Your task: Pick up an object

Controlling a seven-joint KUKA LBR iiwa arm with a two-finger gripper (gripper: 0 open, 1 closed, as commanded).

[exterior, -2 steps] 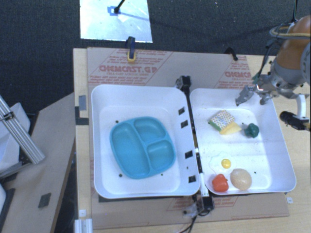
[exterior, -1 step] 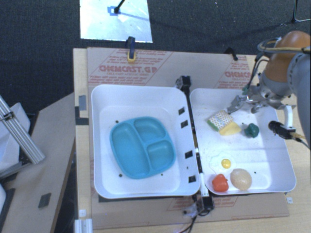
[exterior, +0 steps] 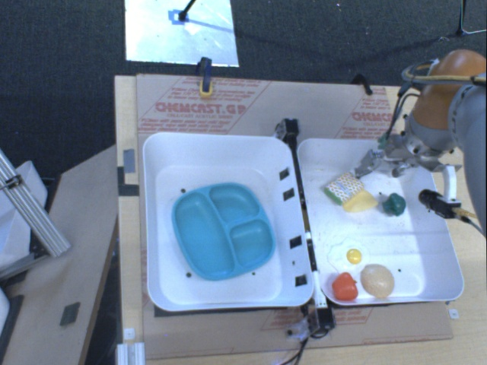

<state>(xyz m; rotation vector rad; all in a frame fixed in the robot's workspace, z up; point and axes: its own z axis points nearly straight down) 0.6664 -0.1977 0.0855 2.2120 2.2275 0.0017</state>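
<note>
Yellow sponge [exterior: 349,191] just below-left of jaws [exterior: 374,160], seemingly apart, grip state unclear

- Protective sheet [exterior: 251,97] on bench, behind bins: red repeated print, "CHEMCAST GP" legible at left; further repeats at right are partly legible.

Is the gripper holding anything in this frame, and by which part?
Nothing is held. The gripper hovers over the right bin, above the sponge, with nothing between its fingers.

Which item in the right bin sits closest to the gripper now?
The yellow-green sponge, just below the gripper; the green ball lies slightly farther.
</note>
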